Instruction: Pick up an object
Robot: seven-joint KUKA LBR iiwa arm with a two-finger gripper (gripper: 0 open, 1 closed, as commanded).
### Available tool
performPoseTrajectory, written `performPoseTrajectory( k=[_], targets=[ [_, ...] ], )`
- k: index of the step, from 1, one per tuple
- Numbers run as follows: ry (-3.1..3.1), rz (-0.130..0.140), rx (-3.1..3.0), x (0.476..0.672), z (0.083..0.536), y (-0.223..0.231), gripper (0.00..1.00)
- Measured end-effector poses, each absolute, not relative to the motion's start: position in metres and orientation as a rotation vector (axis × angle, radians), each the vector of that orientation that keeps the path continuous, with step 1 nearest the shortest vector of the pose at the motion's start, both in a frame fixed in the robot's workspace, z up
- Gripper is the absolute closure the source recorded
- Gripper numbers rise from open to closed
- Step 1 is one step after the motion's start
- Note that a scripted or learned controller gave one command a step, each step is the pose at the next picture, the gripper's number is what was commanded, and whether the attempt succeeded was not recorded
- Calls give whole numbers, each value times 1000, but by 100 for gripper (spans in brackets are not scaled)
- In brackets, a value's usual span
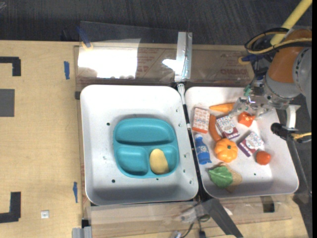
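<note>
The right bin [285, 175] holds several toy foods: a white and red box [200, 119], a carrot [221, 107], a purple and white packet [227, 125], a small red-orange piece [246, 119], an orange fruit [226, 150], a second purple packet [251, 143], a red tomato [263, 157], a blue bottle [201, 150] and a green leafy item [221, 175]. My gripper [250, 104] hangs low over the bin's far side, just above the red-orange piece and beside the carrot's tip. Nothing is visibly lifted.
The left bin [96, 133] carries a teal divided tray [145, 138] with a yellow potato [158, 161] in its near right compartment. A clear plastic sheet [131, 58] stands behind the bins. The arm's orange band [283, 66] and cables lie at the far right.
</note>
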State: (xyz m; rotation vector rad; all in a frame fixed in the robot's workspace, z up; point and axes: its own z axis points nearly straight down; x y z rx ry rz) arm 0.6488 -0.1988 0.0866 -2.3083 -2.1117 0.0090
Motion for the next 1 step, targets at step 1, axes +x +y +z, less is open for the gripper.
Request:
performPoseTrajectory(
  k=[1],
  targets=[
    [-2229, 38, -2199, 659, 85, -176, 0]
  ],
)
